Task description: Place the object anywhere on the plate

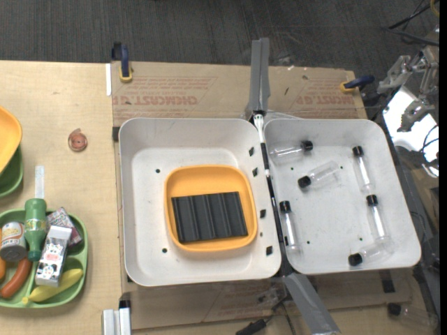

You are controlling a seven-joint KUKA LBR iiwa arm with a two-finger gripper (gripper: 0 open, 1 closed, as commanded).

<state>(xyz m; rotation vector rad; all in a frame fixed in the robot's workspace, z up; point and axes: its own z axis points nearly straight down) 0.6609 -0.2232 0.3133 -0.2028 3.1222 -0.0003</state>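
An orange, rounded-square plate (pixel 209 176) lies in the middle of the left white bin (pixel 140 187). A dark grey ribbed rectangular block (pixel 209 215) rests flat on the plate, covering most of its floor. The right white bin (pixel 391 208) holds several clear vials with black caps. One vial (pixel 318 176) lies near the bin's middle, another (pixel 290 149) at its back left, and one (pixel 375 218) along its right side.
The bins sit on a cardboard sheet (pixel 181 89), with a grey metal bar (pixel 259 75) between them at the back. On the wooden bench to the left are a green tray of toy food (pixel 66 285), a yellow bowl (pixel 7 142) and a small pink disc (pixel 77 140).
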